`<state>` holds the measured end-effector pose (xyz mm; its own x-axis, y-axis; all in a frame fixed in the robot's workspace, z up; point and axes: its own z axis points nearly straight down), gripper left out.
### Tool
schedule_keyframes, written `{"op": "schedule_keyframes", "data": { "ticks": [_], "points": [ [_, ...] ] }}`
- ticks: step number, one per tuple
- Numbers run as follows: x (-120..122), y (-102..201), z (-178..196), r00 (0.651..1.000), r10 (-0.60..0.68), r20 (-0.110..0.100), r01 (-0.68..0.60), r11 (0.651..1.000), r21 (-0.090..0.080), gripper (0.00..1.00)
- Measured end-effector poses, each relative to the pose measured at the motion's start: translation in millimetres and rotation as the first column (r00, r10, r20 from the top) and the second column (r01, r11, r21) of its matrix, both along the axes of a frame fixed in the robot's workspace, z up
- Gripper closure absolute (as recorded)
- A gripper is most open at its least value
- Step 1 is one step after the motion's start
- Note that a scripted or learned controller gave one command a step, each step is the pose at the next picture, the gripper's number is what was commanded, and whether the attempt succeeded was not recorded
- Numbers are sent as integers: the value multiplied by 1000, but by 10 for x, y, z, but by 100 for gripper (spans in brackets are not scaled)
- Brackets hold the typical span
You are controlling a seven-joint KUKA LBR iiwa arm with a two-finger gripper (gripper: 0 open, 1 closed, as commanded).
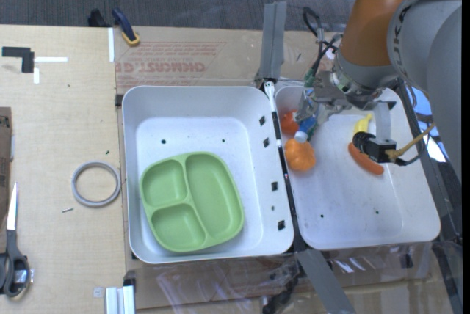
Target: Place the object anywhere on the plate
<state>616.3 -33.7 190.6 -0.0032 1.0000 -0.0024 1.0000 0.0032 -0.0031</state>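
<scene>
A light green plate (192, 201) with three compartments lies in the left bin (147, 107), toward its front. In the right bin (367, 217), an orange rounded object (299, 156) rests against the left wall. Just behind it are a blue and white item (305, 130) and a small red-orange piece (288, 121). My gripper (311, 111) hangs over the right bin's back left corner, directly above the blue and white item. An orange long object (366, 158) and a yellow piece (362, 125) lie further right, partly under the arm's cable.
The divider between the bins (279, 158) runs just left of the orange object. A grey ring (96, 183) and scissors (13, 268) lie on the wooden bench left of the bins. The arm's orange band (371, 19) looms over the right bin's back.
</scene>
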Motion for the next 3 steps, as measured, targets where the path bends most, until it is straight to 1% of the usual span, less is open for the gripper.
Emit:
{"op": "schedule_keyframes", "data": {
  "ticks": [1, 2, 3],
  "points": [
    [-734, 489, 716, 1000, -2, -1, 2, 1000, 1, 100],
    [-909, 1216, 123, 1000, -4, -2, 4, 1000, 0, 100],
    [-1118, 1737, 653, 1000, -4, 0, 4, 1000, 0, 100]
  ]
}}
